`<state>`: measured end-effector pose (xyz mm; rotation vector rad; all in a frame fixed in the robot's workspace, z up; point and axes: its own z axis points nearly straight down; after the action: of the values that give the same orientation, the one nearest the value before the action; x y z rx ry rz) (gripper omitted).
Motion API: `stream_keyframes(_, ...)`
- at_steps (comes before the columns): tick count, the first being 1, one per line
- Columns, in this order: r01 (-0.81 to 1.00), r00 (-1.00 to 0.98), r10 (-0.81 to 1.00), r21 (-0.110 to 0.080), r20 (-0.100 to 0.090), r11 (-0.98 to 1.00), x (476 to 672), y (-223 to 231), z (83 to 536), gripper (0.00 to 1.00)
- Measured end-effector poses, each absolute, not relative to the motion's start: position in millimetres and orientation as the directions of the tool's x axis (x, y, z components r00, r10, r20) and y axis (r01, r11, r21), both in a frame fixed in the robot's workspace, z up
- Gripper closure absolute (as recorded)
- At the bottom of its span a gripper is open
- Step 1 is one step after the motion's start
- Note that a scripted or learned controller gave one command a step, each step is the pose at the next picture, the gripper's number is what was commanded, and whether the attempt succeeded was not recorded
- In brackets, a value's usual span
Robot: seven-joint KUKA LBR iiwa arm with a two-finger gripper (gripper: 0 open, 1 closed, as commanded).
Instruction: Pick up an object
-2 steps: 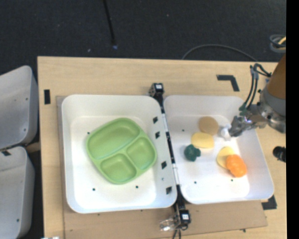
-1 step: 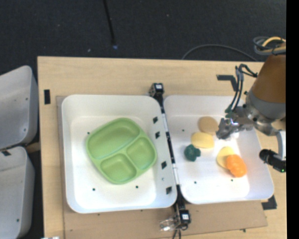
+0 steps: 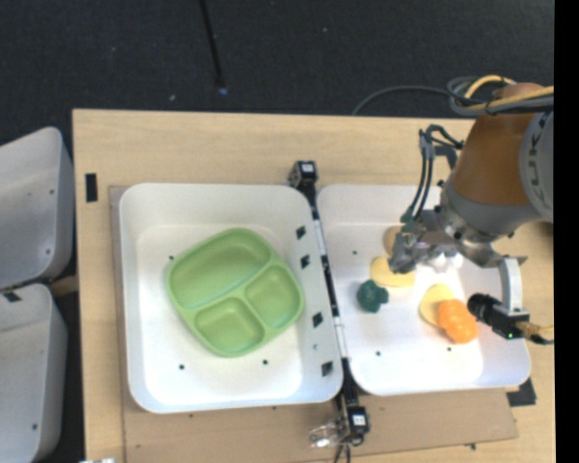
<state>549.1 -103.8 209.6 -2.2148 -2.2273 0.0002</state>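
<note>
We see the gripper (image 3: 402, 255) low in the right bin (image 3: 367, 374), but cannot tell its jaws' state; a pale yellow object (image 3: 394, 276) lies just beneath, partly hidden; a dark green object (image 3: 371, 296) sits near, an orange object (image 3: 455, 320) farther off; the green tray (image 3: 234, 291) is well apart.

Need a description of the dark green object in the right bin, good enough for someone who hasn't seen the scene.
Find the right bin, the one the arm reaches into. Near its left wall, left of the gripper, sits the green lump, beside a pale yellow piece. It is the only dark green item there; the others are yellow and orange, and the divided plate in the left bin is light green.
</note>
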Motion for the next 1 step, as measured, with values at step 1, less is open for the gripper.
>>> stream_keyframes(1,1.000,-0.008,1.000,0.000,0.002,0.008,541.7,-46.8,218.3,1.00)
